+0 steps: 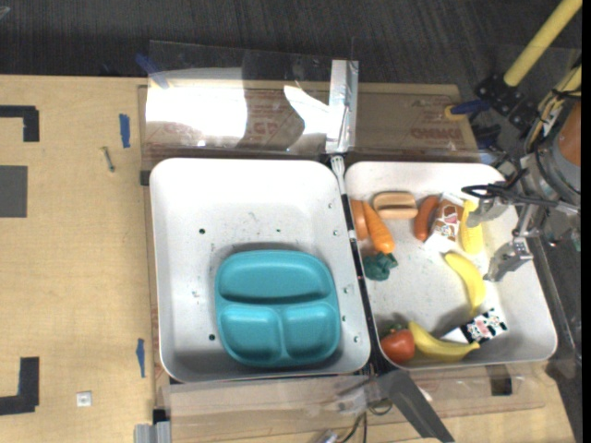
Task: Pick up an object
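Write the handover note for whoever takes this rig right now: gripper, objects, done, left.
Gripper: over the right bin's right side, nothing seen between its fingers.
Objects: all in the right bin. Carrot, hot dog bun and sausage near the top; two bananas, tomato and a small black-and-white box lower down. Teal divided tray sits in the left bin.
Done: nothing picked.
Left: grasp and lift one object.

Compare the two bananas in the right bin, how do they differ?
The upper banana lies out in the middle of the right bin, running from upper left down to lower right; the lower banana lies along the near wall, closer to level. The lower banana touches a tomato; the upper banana touches no other food. Both are yellow and curved.
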`<state>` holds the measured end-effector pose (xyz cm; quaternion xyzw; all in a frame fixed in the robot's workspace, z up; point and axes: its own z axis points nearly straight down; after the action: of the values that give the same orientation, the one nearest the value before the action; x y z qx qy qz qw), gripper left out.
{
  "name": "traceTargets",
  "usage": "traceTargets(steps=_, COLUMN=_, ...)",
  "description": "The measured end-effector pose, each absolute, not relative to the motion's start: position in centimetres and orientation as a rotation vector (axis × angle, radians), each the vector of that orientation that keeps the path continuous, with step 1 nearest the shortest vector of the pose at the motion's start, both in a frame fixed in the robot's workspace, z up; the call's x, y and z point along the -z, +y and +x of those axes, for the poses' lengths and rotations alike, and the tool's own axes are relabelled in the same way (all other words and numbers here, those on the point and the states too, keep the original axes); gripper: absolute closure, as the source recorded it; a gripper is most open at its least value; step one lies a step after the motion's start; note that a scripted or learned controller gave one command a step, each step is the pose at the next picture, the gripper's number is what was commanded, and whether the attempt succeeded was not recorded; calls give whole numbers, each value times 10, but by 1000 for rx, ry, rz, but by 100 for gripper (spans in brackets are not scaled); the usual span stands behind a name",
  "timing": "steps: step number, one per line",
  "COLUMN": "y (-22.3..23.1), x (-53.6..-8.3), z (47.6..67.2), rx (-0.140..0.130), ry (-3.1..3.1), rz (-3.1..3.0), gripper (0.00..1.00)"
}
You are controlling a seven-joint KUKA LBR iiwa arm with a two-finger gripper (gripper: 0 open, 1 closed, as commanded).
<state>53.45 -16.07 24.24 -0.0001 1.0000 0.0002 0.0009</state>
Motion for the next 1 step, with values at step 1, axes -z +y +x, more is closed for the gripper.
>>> traceTargets(steps=1, y=-174, x=-117, z=551, rx=-6, ry=3141, rz=-202, gripper=0)
